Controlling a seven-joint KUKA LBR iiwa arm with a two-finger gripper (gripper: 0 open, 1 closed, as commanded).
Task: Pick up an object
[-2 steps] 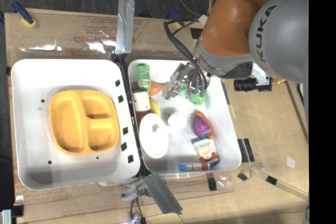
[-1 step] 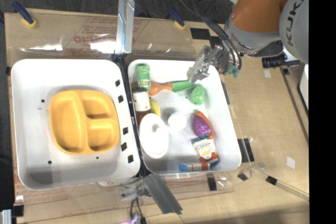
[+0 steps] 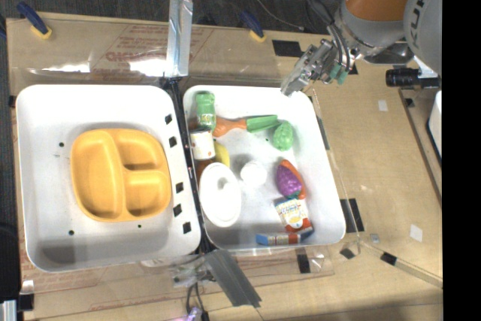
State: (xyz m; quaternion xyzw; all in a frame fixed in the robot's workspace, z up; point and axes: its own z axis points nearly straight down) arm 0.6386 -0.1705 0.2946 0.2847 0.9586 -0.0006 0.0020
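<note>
1. Camera view, left bin [image 3: 37,162]: a shallow white bin; in it lies a yellow divided tray [image 3: 120,174], roughly central, with three compartments that hold nothing visible.
2. Camera view, right bin [image 3: 319,162]: along its 9 o'clock wall stands a row of items, a bottle with a green cap [image 3: 204,113] at 11 o'clock, below it a brown-and-white container [image 3: 201,143] and a bit of yellow [image 3: 222,155]; an orange-and-green carrot toy [image 3: 244,124] lies at 12 o'clock, its green end toward 3 o'clock; a green round item [image 3: 283,135] sits just beside that end.
3. Same bin, lower half: a white lidded cup [image 3: 221,194] at 7 o'clock; a small white round piece [image 3: 253,174] near centre; a purple object [image 3: 288,180] at 4 o'clock, touching a small printed pouch [image 3: 294,213] below it; a thin marker-like stick [image 3: 284,238] along the 6 o'clock wall.
4. Gripper [image 3: 294,85]: poised above the right bin's 1 o'clock corner, nothing between its fingers; whether they are parted, I cannot tell.
</note>
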